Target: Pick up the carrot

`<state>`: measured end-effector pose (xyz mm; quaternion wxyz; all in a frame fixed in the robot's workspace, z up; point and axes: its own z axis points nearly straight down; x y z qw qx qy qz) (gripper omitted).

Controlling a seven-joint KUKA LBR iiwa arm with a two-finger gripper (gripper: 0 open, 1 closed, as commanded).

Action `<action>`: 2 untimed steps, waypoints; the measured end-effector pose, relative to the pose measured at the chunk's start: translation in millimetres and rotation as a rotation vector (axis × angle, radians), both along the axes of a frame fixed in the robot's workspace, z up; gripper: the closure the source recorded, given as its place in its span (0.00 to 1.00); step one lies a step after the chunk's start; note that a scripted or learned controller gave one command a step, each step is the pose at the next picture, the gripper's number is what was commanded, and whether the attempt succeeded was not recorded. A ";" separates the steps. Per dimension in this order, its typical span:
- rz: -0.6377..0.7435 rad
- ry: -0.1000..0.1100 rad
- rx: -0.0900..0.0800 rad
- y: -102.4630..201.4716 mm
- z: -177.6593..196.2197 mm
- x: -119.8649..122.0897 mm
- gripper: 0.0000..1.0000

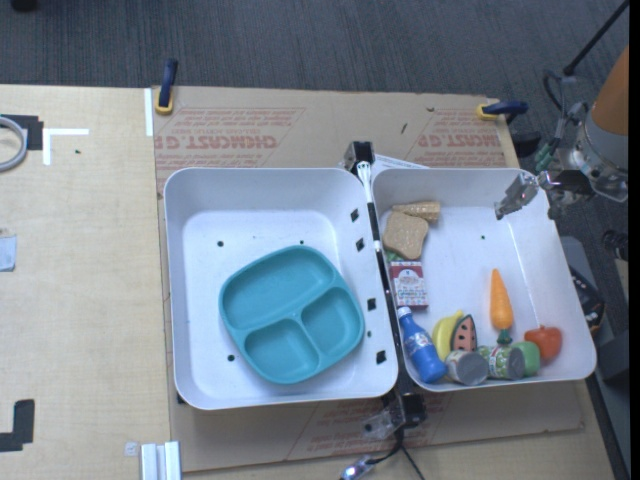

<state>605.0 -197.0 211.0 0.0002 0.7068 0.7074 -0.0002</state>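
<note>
Carrot (500, 300) lies in the right bin (570, 258), well below the gripper (517, 196) and a little toward the bin's near wall, its orange body pointing roughly up and down the view with the green end toward the clutter. The gripper hangs over the upper right part of that bin, close to the far rim, and nothing sits between its fingers; whether they are spread or closed is too small to tell.

Trouble, as I judge it, would come from the crowd around the carrot's lower end. A tomato (543, 342) sits just beside it on the arm's side, a green can (512, 359) and a grey can (466, 366) touch or nearly touch its tip, and a watermelon slice (461, 334) stands on the side away from the arm. A descent aimed too low could pinch a neighbour instead, or nudge the carrot so it rolls. Gripping across the narrow upper half looks safer, though the taper could let it slip.
</note>
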 end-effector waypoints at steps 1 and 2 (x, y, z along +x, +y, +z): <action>0.003 0.003 0.009 -16.5 -119.4 -28.3 0.00; 0.000 0.001 0.003 -19.2 -108.8 -28.1 1.00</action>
